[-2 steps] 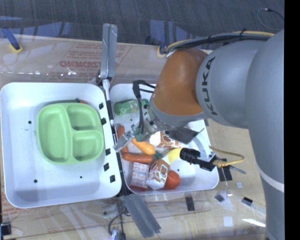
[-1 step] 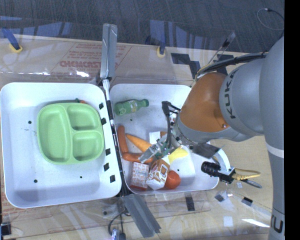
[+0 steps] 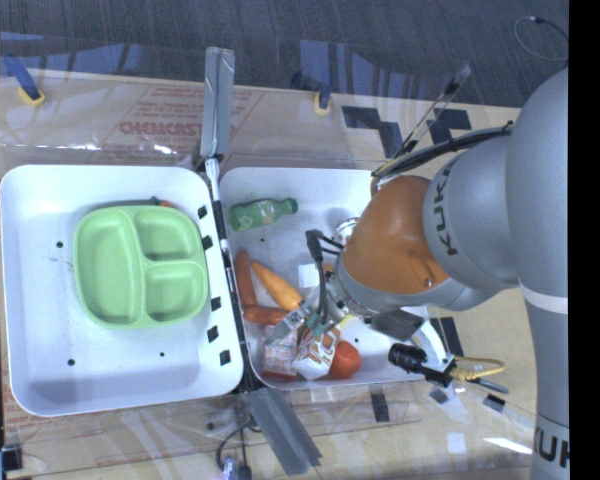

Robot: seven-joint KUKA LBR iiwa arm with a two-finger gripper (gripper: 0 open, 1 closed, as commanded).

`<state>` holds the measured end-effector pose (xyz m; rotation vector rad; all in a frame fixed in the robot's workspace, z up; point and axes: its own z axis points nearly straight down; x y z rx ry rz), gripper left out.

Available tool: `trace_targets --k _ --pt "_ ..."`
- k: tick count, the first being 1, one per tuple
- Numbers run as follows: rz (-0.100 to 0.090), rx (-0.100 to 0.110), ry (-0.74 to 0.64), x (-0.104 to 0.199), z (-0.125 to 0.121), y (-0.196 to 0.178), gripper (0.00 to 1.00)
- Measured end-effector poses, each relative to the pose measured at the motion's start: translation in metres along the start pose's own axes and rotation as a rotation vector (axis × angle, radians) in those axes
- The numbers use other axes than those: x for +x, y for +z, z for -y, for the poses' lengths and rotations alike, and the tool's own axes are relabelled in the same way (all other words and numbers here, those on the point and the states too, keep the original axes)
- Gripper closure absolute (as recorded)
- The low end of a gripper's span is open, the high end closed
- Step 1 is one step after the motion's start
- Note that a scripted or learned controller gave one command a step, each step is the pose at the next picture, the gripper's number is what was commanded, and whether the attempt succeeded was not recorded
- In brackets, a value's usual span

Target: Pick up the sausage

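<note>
The sausage [image 3: 245, 282] is a reddish-brown link lying along the left wall of the right bin [image 3: 310, 190], with a short reddish piece [image 3: 264, 316] just below it. An orange carrot-like piece [image 3: 276, 286] rests against its right side. My gripper [image 3: 318, 315] hangs under the orange wrist band, low over the pile in the bin's front left part. It stands right of the sausage, above a crumpled packet [image 3: 292, 349]. The wrist hides much of the gripper, and I see nothing held in it.
A green bottle [image 3: 261, 212] lies at the back left of the right bin. A red tomato [image 3: 346, 360] sits by the front wall. The left bin [image 3: 40, 368] holds a green divided plate [image 3: 140, 264]. Yellow-handled pliers [image 3: 460, 372] lie outside, front right.
</note>
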<state>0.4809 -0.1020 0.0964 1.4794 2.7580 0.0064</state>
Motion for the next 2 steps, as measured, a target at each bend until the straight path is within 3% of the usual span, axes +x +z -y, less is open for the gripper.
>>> trace_targets --k 1,2 --pt "-0.009 0.009 -0.010 -0.010 0.006 -0.042 0.00" --pt "-0.009 0.011 0.046 -0.070 0.021 0.006 0.00"
